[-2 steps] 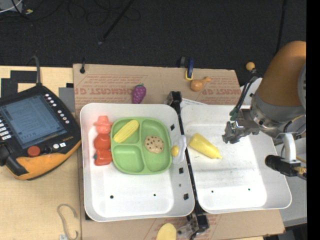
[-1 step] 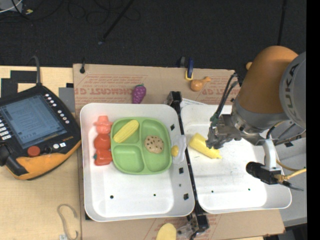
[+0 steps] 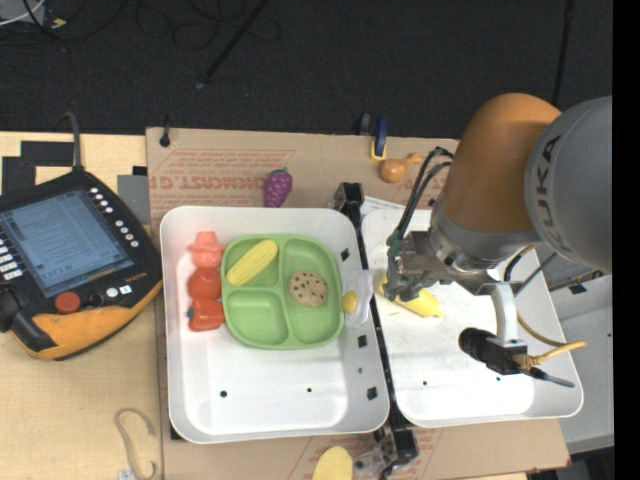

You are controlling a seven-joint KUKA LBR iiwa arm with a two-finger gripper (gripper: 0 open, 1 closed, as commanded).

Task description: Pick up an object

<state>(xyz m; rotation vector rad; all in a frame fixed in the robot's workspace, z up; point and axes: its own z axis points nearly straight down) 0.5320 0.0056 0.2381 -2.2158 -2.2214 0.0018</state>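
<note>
Left bin (image 3: 200,388): green tray (image 3: 262,325) with corn (image 3: 250,260) and cookie (image 3: 308,288), red toy (image 3: 204,286) beside it. Right bin (image 3: 560,393): yellow piece (image 3: 424,305), long axis running left-far to right-near, touching the gripper (image 3: 398,286). Claw opening: cannot tell. Judged light, stiff, slick plastic; grip across its middle.
</note>
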